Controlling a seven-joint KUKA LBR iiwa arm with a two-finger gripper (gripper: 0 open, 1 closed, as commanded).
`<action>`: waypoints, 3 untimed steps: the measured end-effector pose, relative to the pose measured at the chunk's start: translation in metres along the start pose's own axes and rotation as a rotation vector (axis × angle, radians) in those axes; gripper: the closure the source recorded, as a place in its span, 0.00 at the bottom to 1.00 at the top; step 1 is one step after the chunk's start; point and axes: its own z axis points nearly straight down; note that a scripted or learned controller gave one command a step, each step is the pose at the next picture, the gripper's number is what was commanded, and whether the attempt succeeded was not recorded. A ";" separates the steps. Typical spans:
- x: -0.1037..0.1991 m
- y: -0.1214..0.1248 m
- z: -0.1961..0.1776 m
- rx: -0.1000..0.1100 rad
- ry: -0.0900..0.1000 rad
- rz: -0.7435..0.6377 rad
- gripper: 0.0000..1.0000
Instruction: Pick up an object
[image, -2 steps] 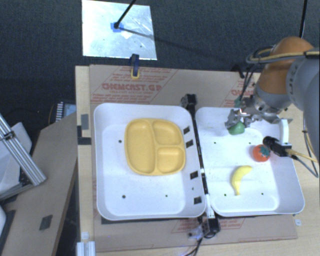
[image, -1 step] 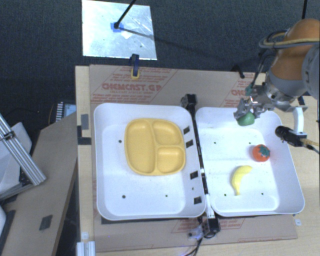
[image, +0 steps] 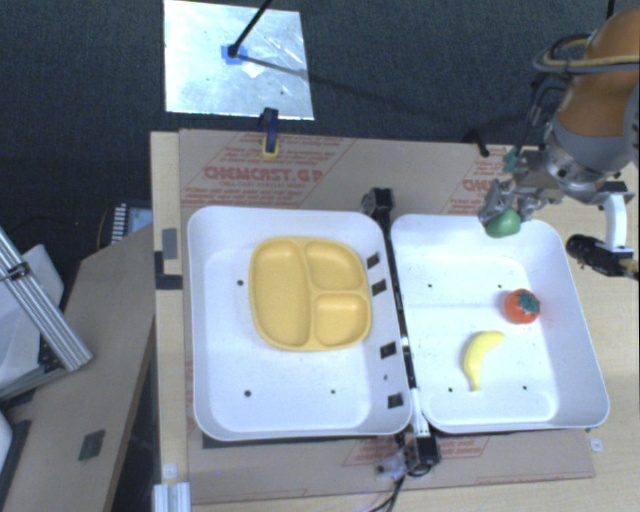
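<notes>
My gripper (image: 507, 212) is at the upper right, over the back edge of the right bin (image: 570, 400). A small round green object (image: 503, 223) sits between its fingertips, lifted above the bin rim, and the gripper is shut on it. In the right bin lie a red tomato with a green stalk (image: 520, 306) and, nearer the front, a yellow banana (image: 480, 357). Both are well below and in front of the gripper. The left bin (image: 205, 330) holds a yellow divided plate (image: 308, 293).
A black hinge strip (image: 394, 300) runs between the two bins. A shiny metal sheet (image: 238, 60) lies at the back, a yellow clamp (image: 270, 140) on the board's edge, an aluminium rail (image: 35, 300) at far left, and a black fitting (image: 598, 255) beside the right bin.
</notes>
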 end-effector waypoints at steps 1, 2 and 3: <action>0.000 0.002 -0.033 0.002 0.000 -0.001 1.00; 0.056 0.002 -0.032 0.005 0.003 -0.004 1.00; 0.105 -0.007 -0.014 0.007 0.003 -0.003 1.00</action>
